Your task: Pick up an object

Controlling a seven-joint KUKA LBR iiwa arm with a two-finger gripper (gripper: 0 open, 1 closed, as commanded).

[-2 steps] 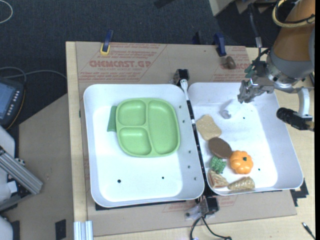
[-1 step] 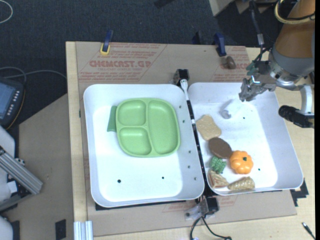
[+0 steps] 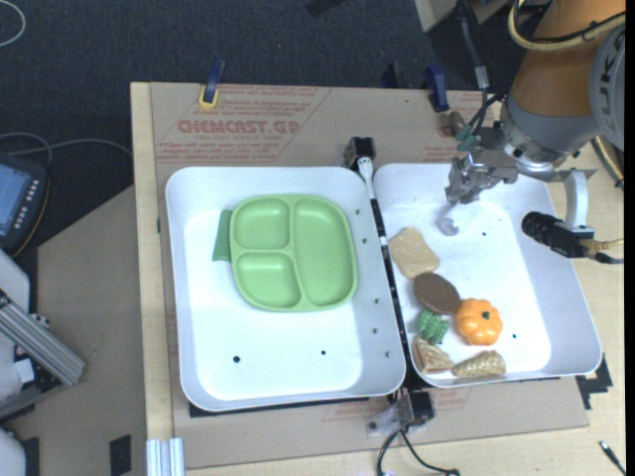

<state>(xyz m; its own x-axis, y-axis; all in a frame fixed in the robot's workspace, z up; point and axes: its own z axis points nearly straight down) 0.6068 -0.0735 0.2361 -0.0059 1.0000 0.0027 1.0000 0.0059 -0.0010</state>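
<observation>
The left bin [image 3: 189, 296] has open floor along its near edge and left side; the green divided plate [image 3: 294, 250] takes up its far middle. In the right bin [image 3: 556, 305], the far half and right side lie open, while the food pieces crowd the near-left corner: bread [image 3: 413, 251], brown patty [image 3: 437, 293], orange pumpkin [image 3: 478, 321], green piece [image 3: 433, 326].

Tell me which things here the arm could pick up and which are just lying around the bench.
Pickable, in the right bin:
bread slice, brown oval piece, orange pumpkin, green piece, tan pieces at the front edge. The gripper hangs above the bin's back.

Just lying about:
green divided plate in the left bin, yellow clamp, blue clamp.
</observation>
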